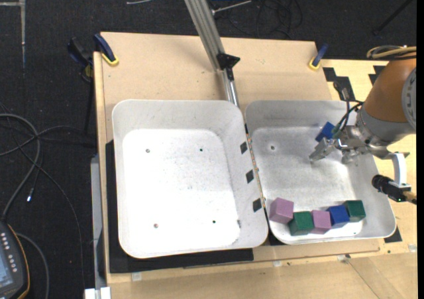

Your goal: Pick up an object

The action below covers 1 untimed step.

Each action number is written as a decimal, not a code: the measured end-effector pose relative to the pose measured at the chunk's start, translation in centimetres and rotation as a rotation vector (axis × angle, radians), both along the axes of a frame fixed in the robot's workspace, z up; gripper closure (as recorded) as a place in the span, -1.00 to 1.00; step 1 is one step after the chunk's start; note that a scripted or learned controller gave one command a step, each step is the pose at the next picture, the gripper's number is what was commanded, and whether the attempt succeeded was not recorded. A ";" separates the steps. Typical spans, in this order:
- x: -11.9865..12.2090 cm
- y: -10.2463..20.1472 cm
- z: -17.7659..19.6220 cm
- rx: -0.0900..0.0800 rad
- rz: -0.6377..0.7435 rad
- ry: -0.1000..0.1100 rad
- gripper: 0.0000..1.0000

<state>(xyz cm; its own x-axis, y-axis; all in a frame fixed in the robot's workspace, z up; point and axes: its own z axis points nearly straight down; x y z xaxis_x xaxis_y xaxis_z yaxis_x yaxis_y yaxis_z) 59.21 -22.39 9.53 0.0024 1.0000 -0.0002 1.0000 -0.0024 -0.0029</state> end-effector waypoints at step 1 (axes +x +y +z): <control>6.1 0.0 3.0 -0.003 0.007 -0.012 -1.00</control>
